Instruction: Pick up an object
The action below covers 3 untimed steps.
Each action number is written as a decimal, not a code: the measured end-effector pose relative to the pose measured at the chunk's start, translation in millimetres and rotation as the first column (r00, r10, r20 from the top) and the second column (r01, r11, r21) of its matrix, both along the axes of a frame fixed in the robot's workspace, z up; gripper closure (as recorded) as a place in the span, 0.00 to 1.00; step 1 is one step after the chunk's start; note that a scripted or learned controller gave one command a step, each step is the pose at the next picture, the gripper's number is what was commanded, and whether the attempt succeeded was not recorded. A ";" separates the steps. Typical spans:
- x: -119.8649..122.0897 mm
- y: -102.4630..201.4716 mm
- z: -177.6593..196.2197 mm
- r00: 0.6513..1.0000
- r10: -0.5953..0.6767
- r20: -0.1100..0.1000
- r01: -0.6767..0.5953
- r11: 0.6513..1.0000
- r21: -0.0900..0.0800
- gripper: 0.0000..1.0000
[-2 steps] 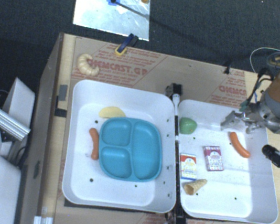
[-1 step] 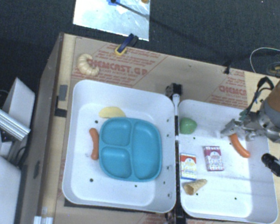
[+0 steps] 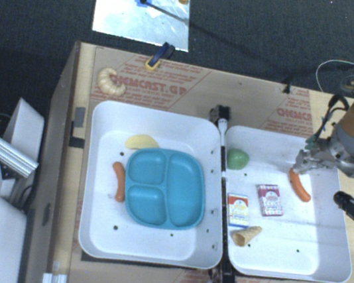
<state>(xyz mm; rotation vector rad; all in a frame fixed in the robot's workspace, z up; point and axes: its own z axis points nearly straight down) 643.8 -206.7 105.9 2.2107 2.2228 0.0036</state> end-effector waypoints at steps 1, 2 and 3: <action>0.0 0.1 -0.1 1.000 0.001 0.000 -0.001 1.000 0.000 0.00; 1.0 -0.3 11.3 1.000 0.003 0.003 -0.003 1.000 -0.002 1.00; 25.5 0.5 -0.9 1.000 -0.001 -0.003 0.001 1.000 0.002 1.00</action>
